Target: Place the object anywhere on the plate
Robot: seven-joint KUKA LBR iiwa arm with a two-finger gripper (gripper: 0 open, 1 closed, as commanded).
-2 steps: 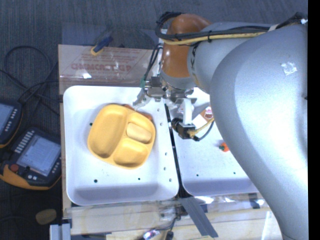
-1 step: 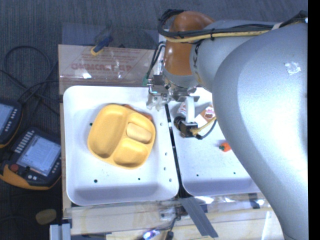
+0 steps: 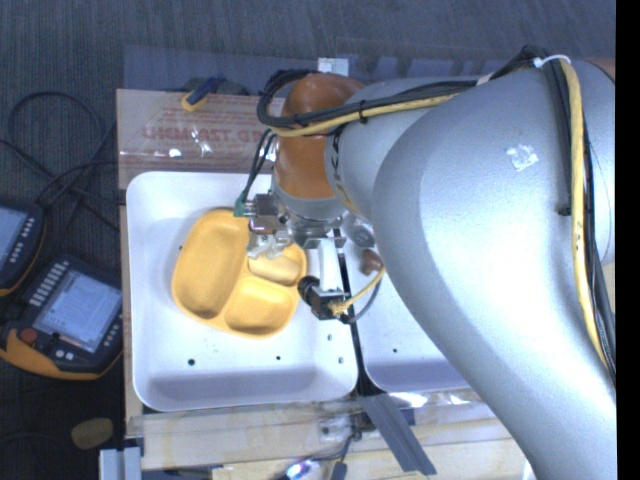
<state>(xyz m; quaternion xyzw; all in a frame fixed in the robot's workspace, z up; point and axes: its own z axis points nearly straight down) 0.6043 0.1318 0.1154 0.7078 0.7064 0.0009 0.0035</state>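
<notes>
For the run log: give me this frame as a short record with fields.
plate: yellow, divided into compartments, lying in the left bin
left bin: white, shallow, holds the plate
gripper: over the plate's right edge
object: pale, tan piece at the gripper, over the plate's right side; grasp unclear
right bin: mostly hidden by the arm
arm: reaches in from the right

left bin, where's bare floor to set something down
Left bin: bare floor along the front wall below the yellow plate, and a strip at the left wall. It is crowded at the plate's right edge, where the gripper hangs, and along the divider with cables.
</notes>
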